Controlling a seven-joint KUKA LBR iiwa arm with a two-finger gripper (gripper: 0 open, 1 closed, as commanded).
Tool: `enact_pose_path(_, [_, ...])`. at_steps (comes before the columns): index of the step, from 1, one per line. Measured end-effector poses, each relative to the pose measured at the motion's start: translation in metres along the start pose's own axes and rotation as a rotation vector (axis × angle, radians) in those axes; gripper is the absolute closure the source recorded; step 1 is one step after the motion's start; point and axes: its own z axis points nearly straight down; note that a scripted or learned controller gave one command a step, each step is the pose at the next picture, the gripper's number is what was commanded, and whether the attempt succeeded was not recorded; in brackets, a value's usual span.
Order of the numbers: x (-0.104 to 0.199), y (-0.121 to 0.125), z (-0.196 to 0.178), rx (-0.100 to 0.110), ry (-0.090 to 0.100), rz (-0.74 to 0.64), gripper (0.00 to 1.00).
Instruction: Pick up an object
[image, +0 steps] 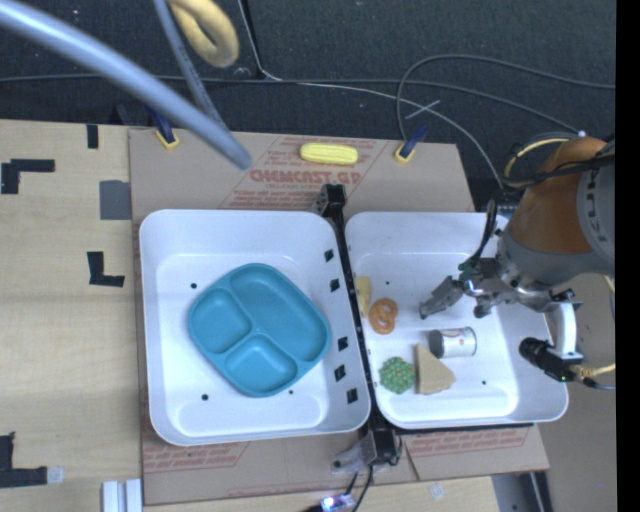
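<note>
Camera view looked down on the grey arm with its orange band (560, 205), whose bulk covered the right wall of the right-hand shallow white bin (420, 232) and hid much of the wrist. The two-finger gripper (462, 296) hung over that bin, its dark fingers (437, 300) splayed apart with nothing between them; how near they were to the bin floor was hard to judge. Just below the gripper lay a small silver cylinder with a dark end (452, 343), on its side and apart from the fingertips. Lower still sat a tan wedge-shaped piece (436, 375), touching a bumpy green round object (397, 375) to its left. Left of the gripper rested an orange ring-like item (382, 316), beside a pale yellow sliver (364, 293) partly pressed against the bin wall. Well to the left, the other white bin (160, 240) held a glossy blue plastic tray with three compartments (258, 328). Beyond the bins, a yellow corn-shaped object (328, 153) lay on brown cardboard (290, 175).
</note>
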Motion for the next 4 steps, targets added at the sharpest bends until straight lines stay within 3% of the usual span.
enact_pose_path(1, [0.010, 0.002, 0.050, 0.001, 0.001, 0.000, 0.00])
enact_pose_path(2, [0.010, 0.003, 0.065, -0.005, -0.002, 0.000, 0.00])
enact_pose_path(3, [0.009, 0.003, 0.054, -0.008, -0.004, 0.001, 1.00])
enact_pose_path(4, [0.008, -0.001, 0.011, -0.008, -0.001, 0.001, 1.00])
